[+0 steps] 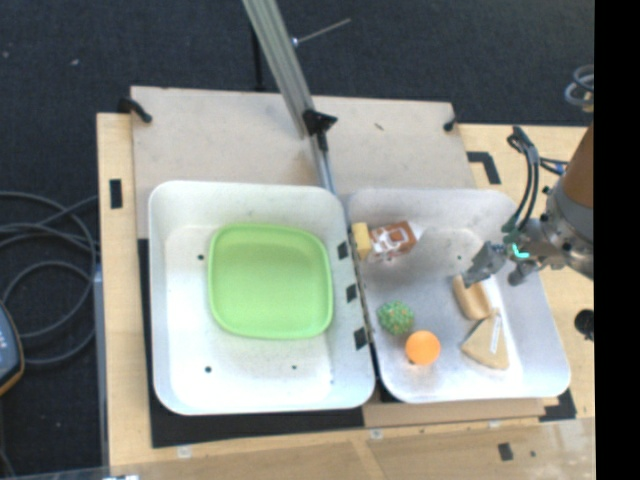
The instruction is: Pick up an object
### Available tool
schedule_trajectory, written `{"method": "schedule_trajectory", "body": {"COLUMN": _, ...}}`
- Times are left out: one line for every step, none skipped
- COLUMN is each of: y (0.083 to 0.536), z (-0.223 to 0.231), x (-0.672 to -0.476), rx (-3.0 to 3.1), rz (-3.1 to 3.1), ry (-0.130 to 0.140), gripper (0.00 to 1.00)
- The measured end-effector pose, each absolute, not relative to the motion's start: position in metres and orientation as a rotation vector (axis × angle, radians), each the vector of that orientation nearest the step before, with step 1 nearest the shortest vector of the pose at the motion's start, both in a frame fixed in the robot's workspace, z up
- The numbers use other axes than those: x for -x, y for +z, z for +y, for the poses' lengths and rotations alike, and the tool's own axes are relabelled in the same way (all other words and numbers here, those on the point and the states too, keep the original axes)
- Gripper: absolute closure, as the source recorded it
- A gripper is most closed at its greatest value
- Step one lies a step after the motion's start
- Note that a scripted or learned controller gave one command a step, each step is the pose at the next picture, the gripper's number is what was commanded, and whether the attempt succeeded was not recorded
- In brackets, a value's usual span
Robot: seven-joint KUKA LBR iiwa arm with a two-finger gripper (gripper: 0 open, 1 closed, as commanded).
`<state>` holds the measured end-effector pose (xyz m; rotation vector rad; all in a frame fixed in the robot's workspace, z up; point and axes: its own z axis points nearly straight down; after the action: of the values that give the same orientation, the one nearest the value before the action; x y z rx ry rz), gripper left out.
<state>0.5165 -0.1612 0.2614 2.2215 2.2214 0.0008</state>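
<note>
Over the right bin (530,368) we see the jaws (498,266) reaching in from the right, spread apart and holding nothing, just above a tan block (470,298). Nearby lie a wedge (487,345), an orange ball (423,348), a green ball (395,317) and a brown packet (390,239). We find a green plate (270,280) in the left bin (180,368).

Bright, even light from above. The two white bins (180,368) look v. bright, almost washed out, w/ soft grey shade along their inner walls. Dark floor (60,58) stays nearly black. Pic is a bit soft and grainy; small things look fuzzy. Shadows are faint.
</note>
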Motion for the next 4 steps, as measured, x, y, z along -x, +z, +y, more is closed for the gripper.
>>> {"method": "schedule_trajectory", "body": {"y": 0.261, "z": -0.161, "x": -0.516, "rx": -2.221, "rz": 2.221, "ry": 0.001, "gripper": 0.00}}
{"method": "schedule_trajectory", "body": {"y": 0.201, "z": -0.155, "x": -0.515, "rx": -2.224, "rz": 2.224, "ry": -0.004, "gripper": 0.00}}
{"method": "schedule_trajectory", "body": {"y": 0.153, "z": -0.156, "x": -0.505, "rx": -2.225, "rz": 2.222, "ry": -0.003, "gripper": 0.00}}
{"method": "schedule_trajectory", "body": {"y": 0.101, "z": -0.156, "x": -0.504, "rx": -2.224, "rz": 2.222, "ry": -0.003, "gripper": 0.00}}
